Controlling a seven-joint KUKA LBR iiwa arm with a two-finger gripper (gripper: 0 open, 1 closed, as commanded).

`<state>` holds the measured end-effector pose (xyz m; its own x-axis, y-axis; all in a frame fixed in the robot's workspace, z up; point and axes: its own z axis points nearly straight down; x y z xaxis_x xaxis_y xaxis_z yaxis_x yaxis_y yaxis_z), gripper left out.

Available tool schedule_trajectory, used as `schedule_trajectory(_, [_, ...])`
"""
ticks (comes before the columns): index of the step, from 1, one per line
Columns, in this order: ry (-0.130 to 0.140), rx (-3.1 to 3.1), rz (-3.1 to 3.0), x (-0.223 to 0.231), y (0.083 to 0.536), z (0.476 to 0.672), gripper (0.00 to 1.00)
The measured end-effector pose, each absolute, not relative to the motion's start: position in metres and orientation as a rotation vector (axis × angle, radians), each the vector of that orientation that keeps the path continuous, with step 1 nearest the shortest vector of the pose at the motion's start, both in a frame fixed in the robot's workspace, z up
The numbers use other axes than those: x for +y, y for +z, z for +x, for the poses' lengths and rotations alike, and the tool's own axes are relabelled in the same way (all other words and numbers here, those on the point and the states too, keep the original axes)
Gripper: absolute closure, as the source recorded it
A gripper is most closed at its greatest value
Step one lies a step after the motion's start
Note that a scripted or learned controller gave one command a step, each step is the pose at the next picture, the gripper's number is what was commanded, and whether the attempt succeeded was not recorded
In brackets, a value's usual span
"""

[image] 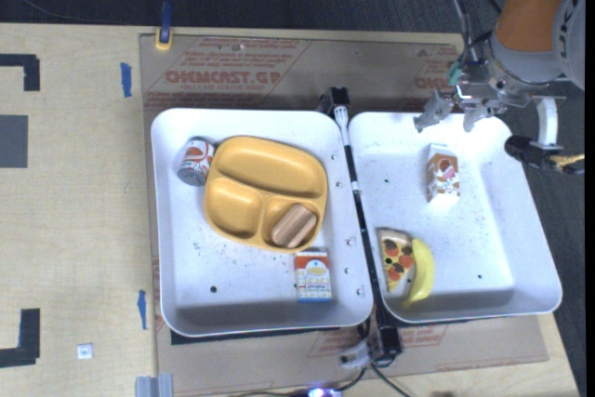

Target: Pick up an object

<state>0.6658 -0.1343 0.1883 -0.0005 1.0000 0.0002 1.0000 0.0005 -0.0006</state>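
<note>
While the fingers (pixel 456 111) hang spread and unladen, 2 bins (pixel 177 293) hold 6 objects: 4 left, 2 right.

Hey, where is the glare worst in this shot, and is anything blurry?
Camera view: glare is strongest on the right shallow white bin floor near the pincer; the small orange-and-white carton stays readable; the whole picture is slightly soft, and the yellow divided plastic tray shows mild sheen.

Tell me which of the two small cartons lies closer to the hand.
The carton in the right bin, just below the hand. The other carton sits in the left bin, beside the yellow tray.
</note>
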Motion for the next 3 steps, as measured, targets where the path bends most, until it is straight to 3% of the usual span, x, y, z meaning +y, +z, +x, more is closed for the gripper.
schedule_trajectory(1, [-0.002, -2.224, -2.222, -0.099, 0.095, 0.652, 0.00])
schedule_trajectory(2, [-0.009, -2.228, -2.226, -0.102, 0.089, 0.611, 0.00])
schedule_trajectory(3, [0.001, -2.219, -2.221, -0.106, 0.091, 0.558, 0.00])
